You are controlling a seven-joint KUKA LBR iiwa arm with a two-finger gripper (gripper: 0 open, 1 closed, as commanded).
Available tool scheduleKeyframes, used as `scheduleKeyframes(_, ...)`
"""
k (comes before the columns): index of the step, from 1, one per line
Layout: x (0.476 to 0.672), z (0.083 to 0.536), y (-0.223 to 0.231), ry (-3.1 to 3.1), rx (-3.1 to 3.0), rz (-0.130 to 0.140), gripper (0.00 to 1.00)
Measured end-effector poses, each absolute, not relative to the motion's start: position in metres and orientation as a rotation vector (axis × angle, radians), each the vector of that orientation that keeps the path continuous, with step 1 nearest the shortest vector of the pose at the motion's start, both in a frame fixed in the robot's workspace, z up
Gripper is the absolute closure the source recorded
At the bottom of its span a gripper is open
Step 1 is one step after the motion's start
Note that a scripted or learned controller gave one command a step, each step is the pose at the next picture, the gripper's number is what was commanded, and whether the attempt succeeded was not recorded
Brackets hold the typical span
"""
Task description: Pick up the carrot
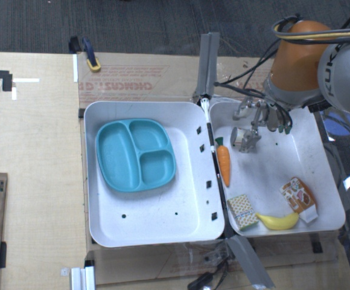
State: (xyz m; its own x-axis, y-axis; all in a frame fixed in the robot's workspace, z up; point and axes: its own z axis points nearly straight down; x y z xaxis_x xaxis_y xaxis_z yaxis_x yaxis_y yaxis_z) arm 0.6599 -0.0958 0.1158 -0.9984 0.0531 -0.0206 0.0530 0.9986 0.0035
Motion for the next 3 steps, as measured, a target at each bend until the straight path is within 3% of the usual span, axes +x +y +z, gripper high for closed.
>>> scheduleKeyframes(1, 0.624, 0.092, -0.092, 3.138, 0.066, 0.003, 0.00)
scheduleKeyframes(2, 0.648, 0.093, -0.096, 3.134, 0.061, 0.002, 0.00)
scheduleKeyframes(3, 0.615, 0.192, -0.054, 3.099, 0.488, 0.001, 0.00)
